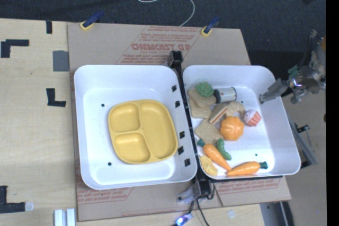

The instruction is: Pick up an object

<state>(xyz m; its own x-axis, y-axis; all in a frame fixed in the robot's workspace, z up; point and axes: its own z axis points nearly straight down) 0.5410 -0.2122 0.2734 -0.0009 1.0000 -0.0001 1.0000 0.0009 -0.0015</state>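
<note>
The right bin [278,137] holds a pile of toy food. In it are a green broccoli [203,89], a small metal can [226,95], tan bread slices [199,108], an orange [232,128], a red-and-white piece [252,118] and two carrots [215,155] [244,168]. My gripper [268,95] hangs at the bin's right rim, above and to the right of the pile. It touches none of the food, and nothing is seen held in it.
The left bin [90,114] carries a yellow divided plate [142,130]. Black clips [183,135] line the wall between the two bins. A white cable [175,0] loops over the dark floor behind the bench.
</note>
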